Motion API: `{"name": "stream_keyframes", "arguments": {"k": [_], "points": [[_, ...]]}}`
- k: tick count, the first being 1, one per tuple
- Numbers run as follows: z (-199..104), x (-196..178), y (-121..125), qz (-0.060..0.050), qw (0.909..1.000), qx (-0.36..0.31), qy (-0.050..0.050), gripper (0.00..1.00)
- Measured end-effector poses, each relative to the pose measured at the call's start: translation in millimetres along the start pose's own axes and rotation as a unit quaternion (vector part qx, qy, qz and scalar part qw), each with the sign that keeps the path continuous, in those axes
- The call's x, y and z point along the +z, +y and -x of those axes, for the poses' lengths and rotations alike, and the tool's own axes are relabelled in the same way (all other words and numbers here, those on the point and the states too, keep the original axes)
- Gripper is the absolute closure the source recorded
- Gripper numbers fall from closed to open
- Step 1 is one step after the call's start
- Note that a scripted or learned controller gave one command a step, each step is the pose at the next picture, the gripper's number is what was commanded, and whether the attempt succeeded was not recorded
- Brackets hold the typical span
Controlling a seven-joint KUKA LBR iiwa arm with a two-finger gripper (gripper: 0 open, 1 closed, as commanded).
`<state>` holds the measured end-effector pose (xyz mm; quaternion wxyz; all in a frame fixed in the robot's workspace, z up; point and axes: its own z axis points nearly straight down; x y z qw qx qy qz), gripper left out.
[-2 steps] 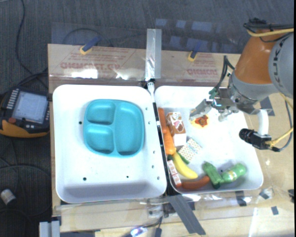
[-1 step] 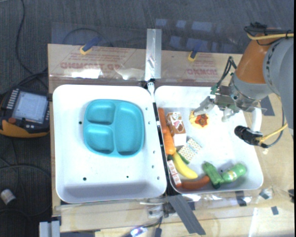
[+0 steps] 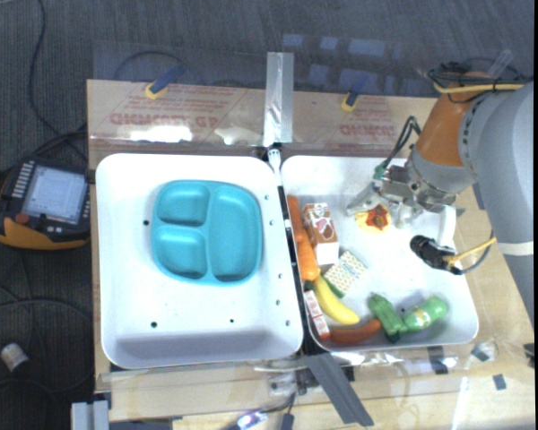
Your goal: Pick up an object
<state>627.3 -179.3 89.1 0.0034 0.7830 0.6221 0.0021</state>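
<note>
I see the tool (image 3: 387,206) low in the right bin (image 3: 448,330), fingers closed on a small orange-red toy (image 3: 376,218).

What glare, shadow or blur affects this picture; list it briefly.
Camera view: glare streaks the clear sheet behind the bins; the right bin floor is bright and washed out; the small red object by the gripper is soft, its shape unclear; soft shadows under the turquoise plate.

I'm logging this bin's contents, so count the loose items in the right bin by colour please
Orange or red: 3, carrot, sausage, small piece by the gripper
Yellow: 1, banana
Green: 2, cucumber, bottle
Printed boxes: 2, red-brown box, pale green-patterned box
Total: 8
</note>
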Motion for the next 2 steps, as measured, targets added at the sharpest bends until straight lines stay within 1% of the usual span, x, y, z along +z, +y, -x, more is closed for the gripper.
{"name": "stream_keyframes", "arguments": {"k": [1,2], "points": [[-0.9,-10.3,0.8,0.000,1.0000,-0.002,-0.001,1.00],[-68.7,-128.8,27.2,-0.005,0.9990,0.045,-0.002,1.00]]}}
